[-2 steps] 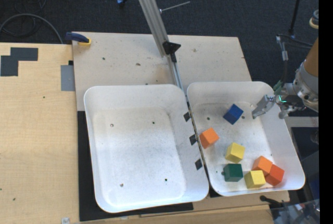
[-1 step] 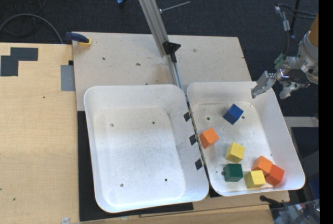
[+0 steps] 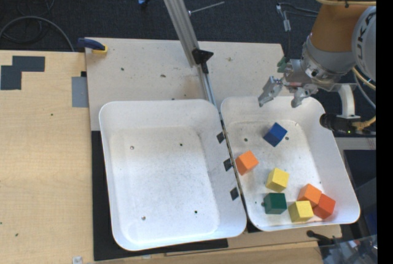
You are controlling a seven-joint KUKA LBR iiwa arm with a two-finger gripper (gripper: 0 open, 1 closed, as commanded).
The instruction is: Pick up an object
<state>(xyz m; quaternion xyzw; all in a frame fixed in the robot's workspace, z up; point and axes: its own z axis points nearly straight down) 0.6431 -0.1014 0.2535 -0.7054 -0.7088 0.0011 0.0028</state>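
blue cube (image 3: 275, 134) lies in the right bin (image 3: 341, 161), just below the claw (image 3: 284, 94) and closest to it of all the blocks, tilted on the white floor. the claw hangs over the bin's far rim with its two fingers (image 3: 268, 93) spread wide apart, and nothing sits between them. the grey arm (image 3: 339, 23) with its orange band rises up and to the right of the claw.

further below the claw and a little to its left, an orange cube (image 3: 247, 162) rests near the bin's left wall. straight below the claw, past the blue one, a yellow cube (image 3: 277, 179) sits just above a dark green cube (image 3: 275, 202). down and to the right of the claw, a second yellow cube (image 3: 301, 210) touches a second orange cube (image 3: 310, 193) and a red-orange block (image 3: 325, 205), all three huddled in the near right corner.

the left bin (image 3: 116, 118) lies well to the left of the claw and lower. a slanted metal rail (image 3: 180, 14) stands to the claw's left, running up and away.
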